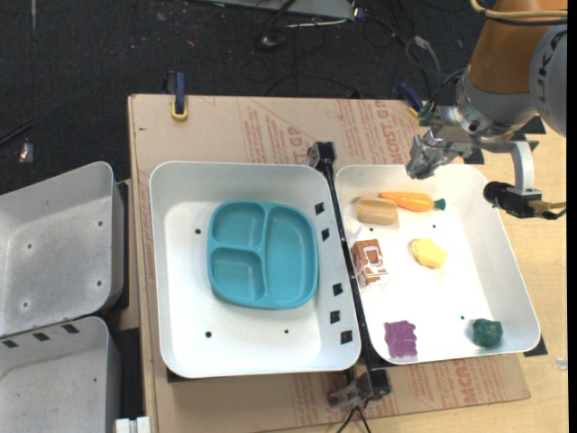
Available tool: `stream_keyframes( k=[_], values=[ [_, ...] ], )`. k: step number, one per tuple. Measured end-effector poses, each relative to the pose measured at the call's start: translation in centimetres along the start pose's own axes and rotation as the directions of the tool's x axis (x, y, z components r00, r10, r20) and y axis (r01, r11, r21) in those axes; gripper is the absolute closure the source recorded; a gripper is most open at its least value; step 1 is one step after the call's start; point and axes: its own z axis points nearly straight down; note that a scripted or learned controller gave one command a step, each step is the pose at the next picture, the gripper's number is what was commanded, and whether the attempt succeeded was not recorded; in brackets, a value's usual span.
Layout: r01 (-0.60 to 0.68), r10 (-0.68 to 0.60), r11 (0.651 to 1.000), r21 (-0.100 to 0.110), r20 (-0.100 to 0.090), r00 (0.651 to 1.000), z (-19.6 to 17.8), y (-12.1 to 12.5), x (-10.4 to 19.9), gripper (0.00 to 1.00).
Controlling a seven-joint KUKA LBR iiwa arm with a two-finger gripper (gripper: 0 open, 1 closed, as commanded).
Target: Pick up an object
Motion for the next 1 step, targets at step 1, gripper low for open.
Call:
stream_keyframes(
  k=[1],
  values=[
    [0.001, -0.001, 1.000, 0.001, 0.000, 1.000, 0.94, -0.02, 6.26, 1.00]
  ],
)
